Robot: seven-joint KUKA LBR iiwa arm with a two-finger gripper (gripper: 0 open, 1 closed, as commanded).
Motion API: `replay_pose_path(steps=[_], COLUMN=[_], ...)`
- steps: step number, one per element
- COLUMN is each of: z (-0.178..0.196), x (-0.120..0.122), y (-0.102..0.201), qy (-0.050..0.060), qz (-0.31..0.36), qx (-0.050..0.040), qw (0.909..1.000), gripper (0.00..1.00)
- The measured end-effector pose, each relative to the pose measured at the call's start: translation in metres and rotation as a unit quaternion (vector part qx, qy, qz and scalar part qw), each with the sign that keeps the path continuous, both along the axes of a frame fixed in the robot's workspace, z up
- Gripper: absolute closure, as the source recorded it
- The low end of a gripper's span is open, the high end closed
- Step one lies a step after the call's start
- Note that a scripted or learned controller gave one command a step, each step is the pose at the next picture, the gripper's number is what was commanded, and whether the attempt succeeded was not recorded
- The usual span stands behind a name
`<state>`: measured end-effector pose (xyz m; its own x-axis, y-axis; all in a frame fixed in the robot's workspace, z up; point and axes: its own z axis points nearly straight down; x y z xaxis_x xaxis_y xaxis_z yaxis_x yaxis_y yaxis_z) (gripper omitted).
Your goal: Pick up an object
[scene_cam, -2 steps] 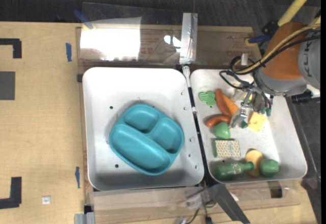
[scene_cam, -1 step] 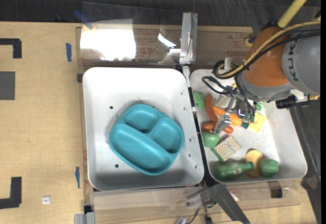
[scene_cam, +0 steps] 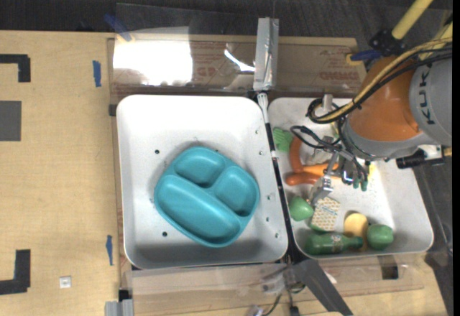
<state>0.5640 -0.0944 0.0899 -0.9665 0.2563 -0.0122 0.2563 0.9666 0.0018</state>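
Gripper (scene_cam: 336, 177) is down in the right bin (scene_cam: 410, 225), right over a glossy orange carrot-shaped toy (scene_cam: 305, 178) at its 9 o'clock; can't tell its state. Smooth plastic green bottle (scene_cam: 332, 242) lies toward 6. Left bin (scene_cam: 144, 135) holds a teal divided plate (scene_cam: 207, 196).
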Motion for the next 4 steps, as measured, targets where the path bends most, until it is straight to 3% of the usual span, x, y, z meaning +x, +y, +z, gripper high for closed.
replay_pose_path(steps=[1, 4], z=[0.0003, 0.0003], x=[-0.0293, -0.0309], y=[-0.0028, -0.0018], qy=[-0.002, -0.001], qz=[-0.052, -0.038], qx=[-0.0007, -0.0002], qw=[0.9987, 0.9993], gripper=[0.00, 0.00])
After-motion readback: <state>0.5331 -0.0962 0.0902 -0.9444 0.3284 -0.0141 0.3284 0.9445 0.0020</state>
